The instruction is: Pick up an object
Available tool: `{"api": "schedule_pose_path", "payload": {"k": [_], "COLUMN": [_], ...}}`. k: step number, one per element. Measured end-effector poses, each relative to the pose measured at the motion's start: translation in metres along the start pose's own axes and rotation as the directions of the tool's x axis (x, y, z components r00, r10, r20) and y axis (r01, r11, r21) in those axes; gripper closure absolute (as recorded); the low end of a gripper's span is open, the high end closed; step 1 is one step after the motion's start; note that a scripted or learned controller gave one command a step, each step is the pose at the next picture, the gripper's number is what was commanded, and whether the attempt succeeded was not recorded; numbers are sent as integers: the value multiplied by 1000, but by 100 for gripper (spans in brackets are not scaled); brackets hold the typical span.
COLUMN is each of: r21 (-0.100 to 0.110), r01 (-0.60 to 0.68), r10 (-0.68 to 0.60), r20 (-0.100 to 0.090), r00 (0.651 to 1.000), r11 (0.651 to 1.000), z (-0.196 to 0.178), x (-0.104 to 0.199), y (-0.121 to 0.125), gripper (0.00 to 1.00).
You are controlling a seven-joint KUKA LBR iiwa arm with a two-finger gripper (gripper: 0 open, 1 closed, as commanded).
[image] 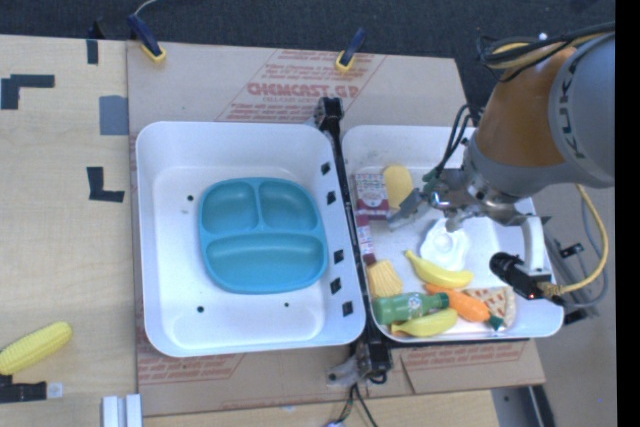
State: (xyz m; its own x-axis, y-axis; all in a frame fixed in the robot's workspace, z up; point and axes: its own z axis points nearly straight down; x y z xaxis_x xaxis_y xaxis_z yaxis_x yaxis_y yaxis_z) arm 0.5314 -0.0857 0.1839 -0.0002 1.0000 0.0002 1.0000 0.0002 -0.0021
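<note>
Pincer (pixel 432 205) hovers over right bin (pixel 520 320), above banana (pixel 438 268)

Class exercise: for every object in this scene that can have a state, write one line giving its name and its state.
Blue divided plate: flat in the left bin, nothing on it.
Green bottle: lying on its side, right bin.
Corn cob: lying on the bench outside the bins.
Gripper: over the right bin.

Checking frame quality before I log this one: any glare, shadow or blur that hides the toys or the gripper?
Camera view: even light, soft overall. The right bin is bright white, so the white object under the gripper nearly washes out. The arm casts little shadow. Bananas, carrot and blue plate read clearly; the gripper's tips are too blurred to judge.
</note>
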Motion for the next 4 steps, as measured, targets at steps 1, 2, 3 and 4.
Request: {"api": "schedule_pose_path", "payload": {"k": [1,2,3,4], "r21": [-15,-19,-2,-2], "r01": [0,0,1,0], "r10": [0,0,-1,0], "r20": [0,1,0,0], "r00": [1000,1000,1000,1000], "r11": [1000,1000,1000,1000], "z": [94,84,-13,-13], "x": [-26,-26,-8,-8], "y": [-30,-28,-47,-48], "gripper": [0,100,100,0]}}
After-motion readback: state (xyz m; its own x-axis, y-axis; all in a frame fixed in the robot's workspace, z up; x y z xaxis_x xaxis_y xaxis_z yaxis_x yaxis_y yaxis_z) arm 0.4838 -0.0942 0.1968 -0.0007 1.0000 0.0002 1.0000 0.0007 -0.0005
